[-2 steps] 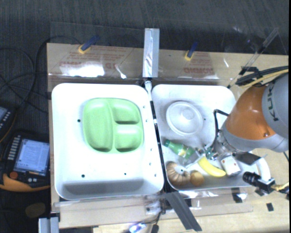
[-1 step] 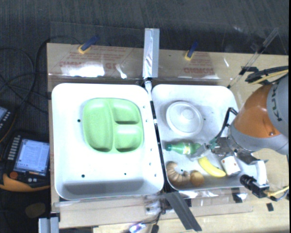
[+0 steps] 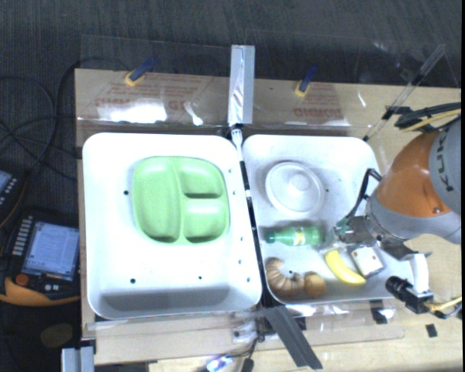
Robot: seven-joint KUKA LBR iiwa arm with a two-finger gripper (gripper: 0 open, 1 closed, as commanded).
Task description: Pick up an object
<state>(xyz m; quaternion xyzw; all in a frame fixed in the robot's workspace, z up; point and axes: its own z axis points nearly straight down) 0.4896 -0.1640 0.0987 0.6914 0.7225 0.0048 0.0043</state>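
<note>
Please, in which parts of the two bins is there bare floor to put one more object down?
Left bin: bare floor in front of the green tray. Right bin: crowded with the white lid, green bottle, banana and pastry.

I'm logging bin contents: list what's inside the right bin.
The right bin holds a white round lid, a green bottle lying flat, a banana and a brown pastry. The arm covers its right side.

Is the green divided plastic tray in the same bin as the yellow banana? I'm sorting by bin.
No, the green divided plastic tray lies in the left bin; the yellow banana is in the right.
</note>
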